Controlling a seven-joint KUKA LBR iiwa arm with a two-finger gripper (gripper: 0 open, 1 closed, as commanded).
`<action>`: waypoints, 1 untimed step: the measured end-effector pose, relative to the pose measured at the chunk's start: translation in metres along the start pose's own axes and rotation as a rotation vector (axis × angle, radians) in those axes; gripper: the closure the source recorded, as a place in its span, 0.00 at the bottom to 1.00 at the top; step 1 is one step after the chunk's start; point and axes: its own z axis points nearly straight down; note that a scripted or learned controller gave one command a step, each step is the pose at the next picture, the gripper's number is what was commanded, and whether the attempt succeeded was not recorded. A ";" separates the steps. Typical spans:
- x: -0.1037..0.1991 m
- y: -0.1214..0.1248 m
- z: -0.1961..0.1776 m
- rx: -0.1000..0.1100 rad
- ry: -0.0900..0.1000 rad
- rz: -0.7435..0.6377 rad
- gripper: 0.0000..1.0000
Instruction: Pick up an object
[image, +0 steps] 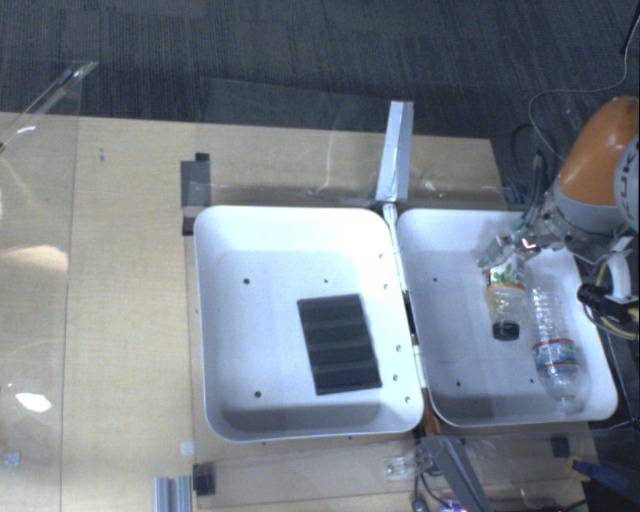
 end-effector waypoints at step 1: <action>0.005 -0.027 -0.029 0.011 0.002 0.210 1.00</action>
